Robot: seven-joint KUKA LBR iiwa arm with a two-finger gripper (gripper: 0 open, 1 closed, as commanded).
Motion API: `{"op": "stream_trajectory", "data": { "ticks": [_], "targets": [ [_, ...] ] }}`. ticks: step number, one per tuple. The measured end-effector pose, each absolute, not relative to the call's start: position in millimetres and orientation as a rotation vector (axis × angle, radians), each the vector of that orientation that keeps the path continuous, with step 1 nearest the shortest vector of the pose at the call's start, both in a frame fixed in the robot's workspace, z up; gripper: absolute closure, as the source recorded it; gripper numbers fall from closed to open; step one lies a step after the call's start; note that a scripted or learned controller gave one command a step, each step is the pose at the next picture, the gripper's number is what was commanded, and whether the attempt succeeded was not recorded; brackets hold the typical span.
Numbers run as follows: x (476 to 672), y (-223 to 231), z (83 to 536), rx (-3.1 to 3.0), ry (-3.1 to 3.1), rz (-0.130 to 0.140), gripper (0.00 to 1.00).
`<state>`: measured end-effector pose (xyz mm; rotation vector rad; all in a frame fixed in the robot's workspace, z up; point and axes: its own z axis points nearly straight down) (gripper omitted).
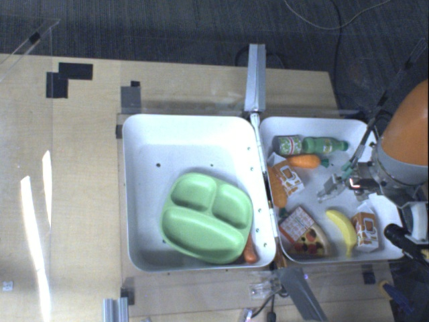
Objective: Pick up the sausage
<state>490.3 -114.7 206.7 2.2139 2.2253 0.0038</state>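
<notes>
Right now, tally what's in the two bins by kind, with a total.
Left white bin:
Green compartment tray: 1
Orange-brown sausage at the tray's lower right edge: 1
Right white bin:
Green bottle: 1
Orange carrot: 1
Yellow banana: 1
Orange-and-white packets: 2
Red printed box: 1
Total: 8

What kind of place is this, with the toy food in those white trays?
Probably a robot lab or test bench: a grey and orange robot arm reaches over two white bins, and loose cables trail over grey carpet.
</notes>
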Motion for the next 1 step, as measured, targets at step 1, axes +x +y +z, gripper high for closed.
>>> {"op": "stream_trajectory", "data": {
  "ticks": [1],
  "targets": [
    [487.2, -93.9, 118.3, 2.094, 2.34, 0.003, 0.0]
  ]
}}
